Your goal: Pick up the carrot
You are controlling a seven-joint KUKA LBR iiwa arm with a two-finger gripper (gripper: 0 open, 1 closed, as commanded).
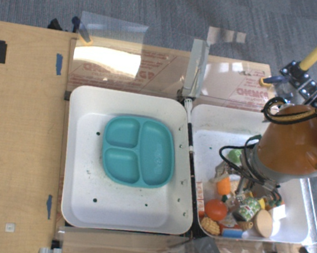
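Over the right bin (290, 229), the grey arm with its orange band (288, 141) reached in from the right and hung low above a heap of toy food. Its tool (243, 186) sat down among the items at the near side of that bin, mostly hidden beneath the wrist, and I could not tell whether it was apart, together or clamped on anything.

Just to the left of the tool lay a small orange piece that looked to be the carrot (224, 185), resting in the pile close to the bin's left wall. Whether the tool touched it could not be made out. Right below the carrot sat a round red tomato (216, 209), and below that a yellow ear of corn (210, 224) against the near left corner. A green printed packet (248, 209) lay to the right of the tomato, with a pale round disc (264, 224) further right and a short blue piece (234, 233) along the near edge. Something green (235, 157) showed above the carrot, partly behind the cables.

Beside it, the left bin (80, 141) held a teal divided plate (139, 151) lying flat near its middle, well apart from the arm. Both bins rested side by side on the surface (9, 149), whose bare brown top stretched off to the left.
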